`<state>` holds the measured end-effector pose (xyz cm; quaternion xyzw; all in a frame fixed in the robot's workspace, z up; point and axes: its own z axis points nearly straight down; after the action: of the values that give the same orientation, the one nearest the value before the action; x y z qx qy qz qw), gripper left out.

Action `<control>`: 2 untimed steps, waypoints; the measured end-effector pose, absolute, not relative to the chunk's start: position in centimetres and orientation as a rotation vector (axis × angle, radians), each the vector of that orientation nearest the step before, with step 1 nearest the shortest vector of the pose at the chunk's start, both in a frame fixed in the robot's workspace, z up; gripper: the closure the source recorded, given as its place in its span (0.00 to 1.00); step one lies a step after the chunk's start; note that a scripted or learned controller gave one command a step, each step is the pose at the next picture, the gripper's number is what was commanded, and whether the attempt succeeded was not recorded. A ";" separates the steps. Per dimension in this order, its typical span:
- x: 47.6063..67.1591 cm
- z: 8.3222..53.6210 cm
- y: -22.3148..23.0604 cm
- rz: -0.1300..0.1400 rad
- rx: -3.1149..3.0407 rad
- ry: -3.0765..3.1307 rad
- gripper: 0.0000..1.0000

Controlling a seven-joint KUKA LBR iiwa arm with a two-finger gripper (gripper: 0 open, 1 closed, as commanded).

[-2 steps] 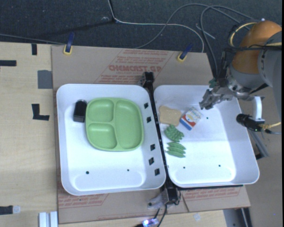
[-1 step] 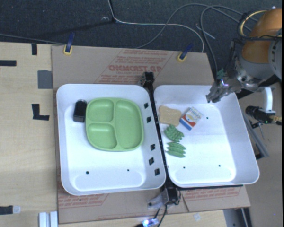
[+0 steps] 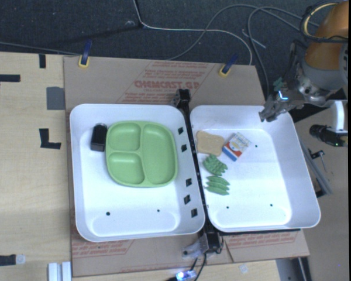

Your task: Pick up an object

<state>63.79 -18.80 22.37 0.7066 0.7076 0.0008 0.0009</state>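
Observation:
The right bin [image 3: 281,174] holds a tan slice of bread [image 3: 208,142], a small white, red and blue packet [image 3: 235,146] and two green pea pods [image 3: 216,165] [image 3: 217,185], all in its left half. In the left bin [image 3: 88,174] lie a green divided plate [image 3: 141,154] and a small black block [image 3: 98,137]. My gripper [image 3: 270,112] hangs over the right bin's far right corner, well apart from the objects. Nothing shows between its fingertips.
Black clips [image 3: 187,180] line the seam between the bins. Cables [image 3: 222,22] run across the dark floor behind the bench. The bins rest on a cardboard sheet [image 3: 158,78] held by yellow clamps. A black fixture [image 3: 324,134] sits to the right of the right bin.

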 end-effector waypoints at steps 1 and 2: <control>64.1 23.3 -13.9 0.001 2.216 2.228 1.00; 64.7 24.0 -8.8 0.001 2.216 2.229 1.00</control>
<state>64.68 -8.78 24.02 0.7050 0.7092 0.0003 -0.0005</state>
